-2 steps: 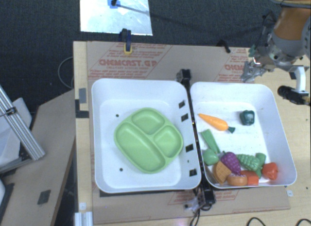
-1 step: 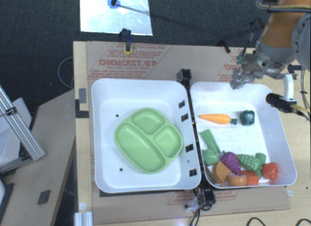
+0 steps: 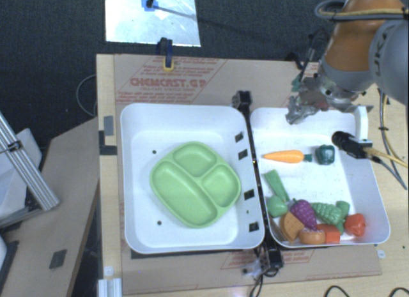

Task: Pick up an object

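Observation:
The right bin (image 3: 364, 181) holds toy foods. An orange carrot (image 3: 283, 156) lies across its middle, with a dark teal piece (image 3: 325, 154) just to its right. A green vegetable (image 3: 276, 190), purple grapes (image 3: 303, 211), a bumpy green piece (image 3: 330, 212), a red tomato (image 3: 355, 224) and orange pieces (image 3: 301, 232) crowd the near end. My gripper (image 3: 299, 114) hangs over the bin's far left corner, above and behind the carrot, with nothing seen in it.
The left bin (image 3: 137, 136) holds a green divided plate (image 3: 195, 184). A black divider with clips (image 3: 250, 161) runs between the bins. A black fitting (image 3: 348, 144) juts in at the right bin's right wall. Cables (image 3: 390, 161) trail at the right.

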{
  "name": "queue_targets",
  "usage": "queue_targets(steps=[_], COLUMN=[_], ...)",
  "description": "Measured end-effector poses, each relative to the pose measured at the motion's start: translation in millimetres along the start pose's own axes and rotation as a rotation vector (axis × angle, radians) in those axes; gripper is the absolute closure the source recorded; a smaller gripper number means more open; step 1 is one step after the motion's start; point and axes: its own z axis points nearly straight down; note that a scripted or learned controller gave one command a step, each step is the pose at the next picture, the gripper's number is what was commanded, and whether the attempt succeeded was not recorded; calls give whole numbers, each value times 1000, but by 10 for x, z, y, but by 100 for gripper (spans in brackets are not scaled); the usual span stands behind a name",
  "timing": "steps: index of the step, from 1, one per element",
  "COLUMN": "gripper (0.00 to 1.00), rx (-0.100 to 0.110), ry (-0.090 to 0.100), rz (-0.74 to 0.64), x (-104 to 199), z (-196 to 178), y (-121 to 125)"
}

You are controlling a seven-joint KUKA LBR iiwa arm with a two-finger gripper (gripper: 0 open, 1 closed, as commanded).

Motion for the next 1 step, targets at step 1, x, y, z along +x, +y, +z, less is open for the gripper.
queue_targets(steps=[1], gripper=[100], rx=[2], ry=[1], rz=[0], x=[409], z=[103], y=[-314])
